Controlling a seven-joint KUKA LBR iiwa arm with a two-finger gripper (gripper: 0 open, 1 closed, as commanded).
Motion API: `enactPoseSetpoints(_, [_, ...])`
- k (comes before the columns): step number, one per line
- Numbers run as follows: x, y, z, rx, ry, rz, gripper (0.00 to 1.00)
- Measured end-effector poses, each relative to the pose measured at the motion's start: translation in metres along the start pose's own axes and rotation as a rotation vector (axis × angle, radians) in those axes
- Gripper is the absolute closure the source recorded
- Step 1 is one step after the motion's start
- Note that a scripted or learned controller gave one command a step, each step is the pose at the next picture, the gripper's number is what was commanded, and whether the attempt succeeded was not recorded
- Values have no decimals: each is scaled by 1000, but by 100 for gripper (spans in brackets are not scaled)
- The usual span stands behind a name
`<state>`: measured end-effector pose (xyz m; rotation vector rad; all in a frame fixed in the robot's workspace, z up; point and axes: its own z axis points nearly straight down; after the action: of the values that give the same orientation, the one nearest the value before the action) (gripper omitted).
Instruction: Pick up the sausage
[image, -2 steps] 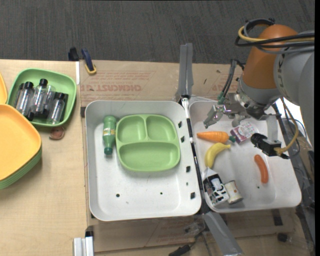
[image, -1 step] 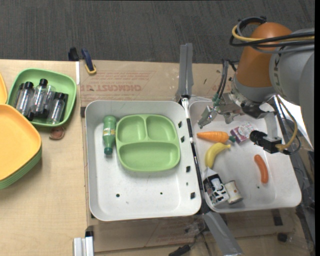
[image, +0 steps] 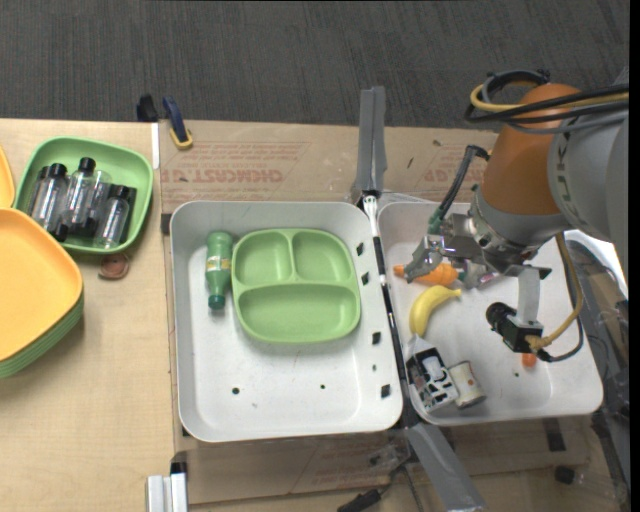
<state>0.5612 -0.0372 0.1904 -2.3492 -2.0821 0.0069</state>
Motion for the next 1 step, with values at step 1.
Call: enactPoseSetpoints(1, [40,-84,0,-1,0,74,0])
